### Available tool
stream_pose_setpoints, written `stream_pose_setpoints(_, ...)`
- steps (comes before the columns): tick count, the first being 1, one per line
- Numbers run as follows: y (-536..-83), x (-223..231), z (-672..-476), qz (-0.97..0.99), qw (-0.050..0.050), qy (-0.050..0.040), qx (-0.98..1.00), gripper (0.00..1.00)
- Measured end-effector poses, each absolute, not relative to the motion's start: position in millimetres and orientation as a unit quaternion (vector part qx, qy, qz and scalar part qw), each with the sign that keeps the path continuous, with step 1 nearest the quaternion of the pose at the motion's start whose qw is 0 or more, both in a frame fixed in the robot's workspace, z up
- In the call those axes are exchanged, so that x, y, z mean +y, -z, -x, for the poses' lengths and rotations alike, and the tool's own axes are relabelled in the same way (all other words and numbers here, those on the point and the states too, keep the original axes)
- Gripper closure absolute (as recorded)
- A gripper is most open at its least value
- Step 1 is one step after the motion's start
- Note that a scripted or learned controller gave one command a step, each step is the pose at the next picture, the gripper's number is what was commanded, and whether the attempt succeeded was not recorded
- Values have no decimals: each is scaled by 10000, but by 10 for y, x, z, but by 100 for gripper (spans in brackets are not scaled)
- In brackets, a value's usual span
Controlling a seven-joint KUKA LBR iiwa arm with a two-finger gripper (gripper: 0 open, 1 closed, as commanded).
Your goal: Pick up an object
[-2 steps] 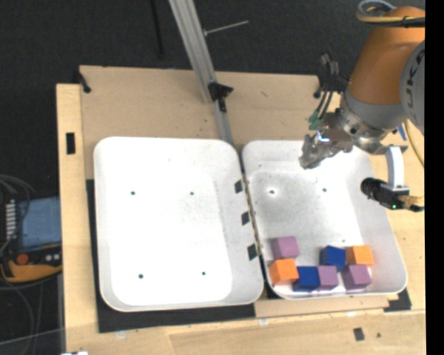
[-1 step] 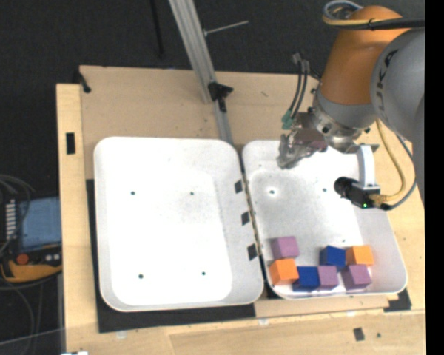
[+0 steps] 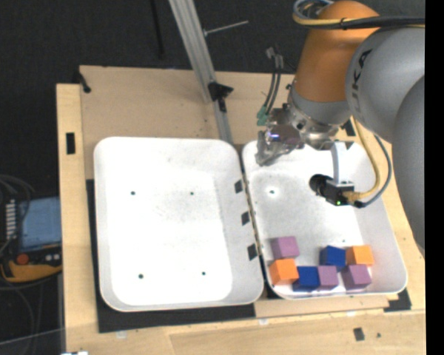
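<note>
Blocks (image 3: 322,265), orange, blue and purple, cluster at the near end of the right bin (image 3: 385,220). To pick well, descend squarely over an outlying block, clear of its neighbours. At that bin's far left corner, the fingers (image 3: 270,150) blur; whether open or holding anything, I cannot tell.

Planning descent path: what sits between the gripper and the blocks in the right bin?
Camera view: bare white bin floor separates gripper from the blocks, clustered at the near edge.
</note>
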State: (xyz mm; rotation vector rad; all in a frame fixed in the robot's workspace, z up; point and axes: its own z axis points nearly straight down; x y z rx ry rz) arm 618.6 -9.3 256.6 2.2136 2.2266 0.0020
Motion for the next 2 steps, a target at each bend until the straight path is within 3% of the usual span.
stream_pose_setpoints(2,-2598,919,-6293,-7046,10,-12,7096,100)
